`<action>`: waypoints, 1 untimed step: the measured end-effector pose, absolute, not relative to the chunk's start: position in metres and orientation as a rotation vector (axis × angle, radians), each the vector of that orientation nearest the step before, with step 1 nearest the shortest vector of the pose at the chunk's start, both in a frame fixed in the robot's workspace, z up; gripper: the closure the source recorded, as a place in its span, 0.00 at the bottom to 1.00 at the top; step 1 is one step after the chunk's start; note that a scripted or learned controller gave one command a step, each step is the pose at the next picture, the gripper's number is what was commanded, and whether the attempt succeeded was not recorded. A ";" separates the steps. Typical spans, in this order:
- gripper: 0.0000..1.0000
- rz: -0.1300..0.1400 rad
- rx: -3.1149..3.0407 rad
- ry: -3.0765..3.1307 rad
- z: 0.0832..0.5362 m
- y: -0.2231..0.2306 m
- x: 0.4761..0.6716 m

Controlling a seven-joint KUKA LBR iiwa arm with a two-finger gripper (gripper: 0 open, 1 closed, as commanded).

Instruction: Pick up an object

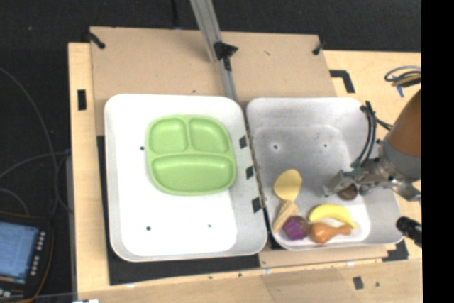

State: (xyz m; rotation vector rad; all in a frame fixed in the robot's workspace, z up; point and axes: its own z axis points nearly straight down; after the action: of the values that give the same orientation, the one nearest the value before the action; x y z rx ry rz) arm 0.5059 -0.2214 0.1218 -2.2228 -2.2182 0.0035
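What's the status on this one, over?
Tool low in right bin, fingers unclear. Banana, purple item, yellow chip lying loose. Green tray in left bin.

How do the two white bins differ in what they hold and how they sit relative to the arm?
The left bin holds one thing, a green divided plate lying flat; the right bin holds several small items: a banana, a purple piece, a tan chip-like piece. The plate sits toward the left bin's far side; the right bin's items crowd its near edge. The gripper is over the right bin, away from the left. Both are shallow, white and rectangular.
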 end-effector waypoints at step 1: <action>0.00 0.002 -2.225 -2.219 0.100 -0.223 0.506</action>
State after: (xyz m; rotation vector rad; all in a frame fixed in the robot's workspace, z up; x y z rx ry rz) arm 0.5059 -0.2226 0.1001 -2.2251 -2.2189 0.0023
